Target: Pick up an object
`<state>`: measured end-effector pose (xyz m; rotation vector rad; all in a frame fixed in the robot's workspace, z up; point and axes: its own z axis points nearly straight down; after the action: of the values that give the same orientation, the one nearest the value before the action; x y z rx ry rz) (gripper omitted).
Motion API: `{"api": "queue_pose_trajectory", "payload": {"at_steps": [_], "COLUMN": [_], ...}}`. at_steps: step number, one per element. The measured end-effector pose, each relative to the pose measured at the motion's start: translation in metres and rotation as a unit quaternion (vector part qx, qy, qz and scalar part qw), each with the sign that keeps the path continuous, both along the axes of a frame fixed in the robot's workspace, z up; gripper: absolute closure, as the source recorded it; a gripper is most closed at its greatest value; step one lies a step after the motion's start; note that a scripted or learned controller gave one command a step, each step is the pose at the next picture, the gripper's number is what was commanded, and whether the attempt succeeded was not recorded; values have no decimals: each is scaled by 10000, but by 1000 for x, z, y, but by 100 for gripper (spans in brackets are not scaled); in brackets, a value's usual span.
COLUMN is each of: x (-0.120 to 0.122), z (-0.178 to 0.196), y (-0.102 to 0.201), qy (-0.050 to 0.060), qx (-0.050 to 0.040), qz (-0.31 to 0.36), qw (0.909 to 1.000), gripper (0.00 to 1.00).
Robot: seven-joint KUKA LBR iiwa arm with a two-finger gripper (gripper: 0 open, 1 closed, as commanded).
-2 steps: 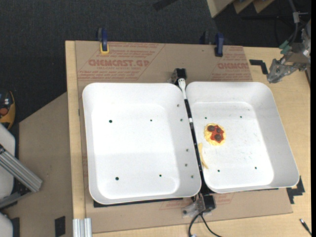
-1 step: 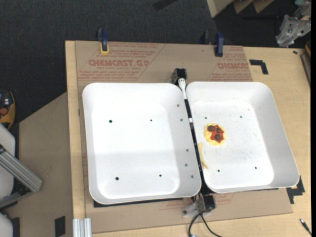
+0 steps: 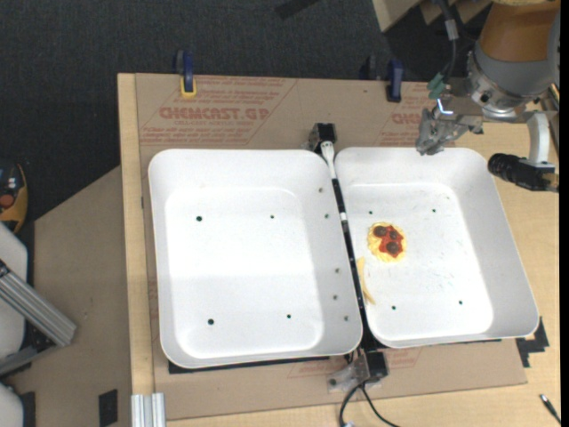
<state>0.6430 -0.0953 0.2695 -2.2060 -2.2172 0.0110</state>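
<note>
Gripper hovers at far rim of right bin; finger state cannot be told. Yellow-red object lies mid-bin, well apart. Advise centring over it, then descending straight.

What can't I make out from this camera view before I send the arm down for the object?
- Gripper, camera view: small and blurred at the right bin's far rim; finger state cannot be told.
- Object, camera view: a small yellow item with red and dark spots; too small to identify, and its height is unclear from above.
- Arm, camera view: cut off by the top edge.
</note>
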Motion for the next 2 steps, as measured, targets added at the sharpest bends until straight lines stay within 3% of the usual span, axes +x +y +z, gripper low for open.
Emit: {"api": "queue_pose_trajectory", "payload": {"at_steps": [1, 2], "x": [26, 23], "z": [113, 39], "y": [51, 95], "qy": [-151, -39], "qx": [-28, -17], "qz": [8, -3], "qw": [9999, 10000], "gripper": [100, 100]}}
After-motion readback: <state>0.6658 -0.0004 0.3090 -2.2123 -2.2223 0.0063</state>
